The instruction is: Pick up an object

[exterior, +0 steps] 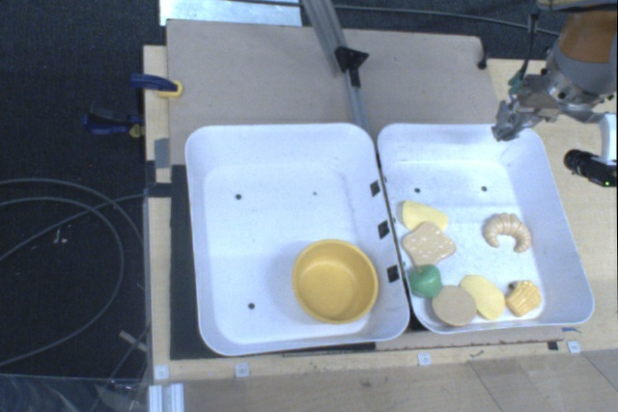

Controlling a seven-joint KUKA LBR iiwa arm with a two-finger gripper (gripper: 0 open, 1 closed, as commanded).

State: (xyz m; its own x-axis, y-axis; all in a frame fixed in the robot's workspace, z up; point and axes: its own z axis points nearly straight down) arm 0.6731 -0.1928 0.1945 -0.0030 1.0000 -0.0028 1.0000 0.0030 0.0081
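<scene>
One camera is looking down at a slant from above the bench (290, 63), taking in both bins (280, 150) and some floor beyond, from fairly far off; the arm (584, 43) is entering at right.

A yellow bowl (335, 280) is seen in a white bin (232, 159); a tan croissant (508, 231), green ball (425, 281) and beige cracker (428, 244) are spotted in the other white bin (541, 178).
</scene>
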